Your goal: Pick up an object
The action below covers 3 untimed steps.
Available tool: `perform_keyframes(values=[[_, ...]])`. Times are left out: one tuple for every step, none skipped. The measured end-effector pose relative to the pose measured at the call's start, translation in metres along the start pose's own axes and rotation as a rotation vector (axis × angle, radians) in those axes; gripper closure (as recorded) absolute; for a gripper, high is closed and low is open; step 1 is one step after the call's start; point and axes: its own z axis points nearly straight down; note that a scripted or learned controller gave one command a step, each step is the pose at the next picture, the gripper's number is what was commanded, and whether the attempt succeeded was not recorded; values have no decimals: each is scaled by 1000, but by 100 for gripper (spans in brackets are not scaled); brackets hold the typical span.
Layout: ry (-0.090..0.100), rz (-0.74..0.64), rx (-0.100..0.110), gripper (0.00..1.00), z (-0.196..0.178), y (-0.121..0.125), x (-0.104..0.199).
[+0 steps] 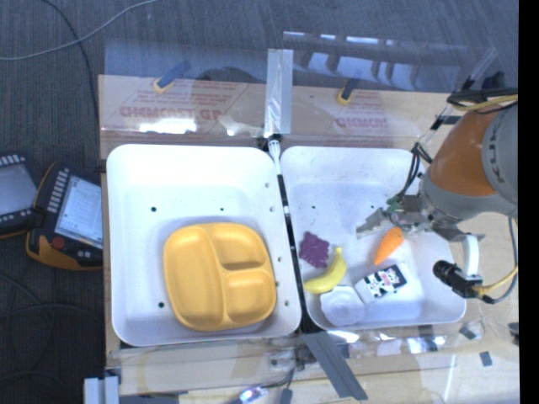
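In the right bin (337, 171) lie a purple toy (314, 248), a yellow banana (327, 273), an orange carrot (388, 244), a small white box with a printed label (382, 282) and a white cup (340, 301). My gripper (383, 220) hangs low over the bin's right half, just above the carrot's upper end. The grey wrist with its orange band (459, 162) hides the gripper's far side. Whether the carrot touches the gripper is unclear.
The left bin (152, 183) holds a yellow divided plate (219, 273). A teach pendant (63, 217) lies on the floor to the left. Cables hang off the arm at the right bin's rim (459, 278). A clear panel stands behind the bins.
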Motion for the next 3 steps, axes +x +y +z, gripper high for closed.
perform_keyframes(values=[[8,-157,13,0,19,-3,-18],[11,-157,10,100,9,-1,-17],[5,99,27,100,-79,76,16]])
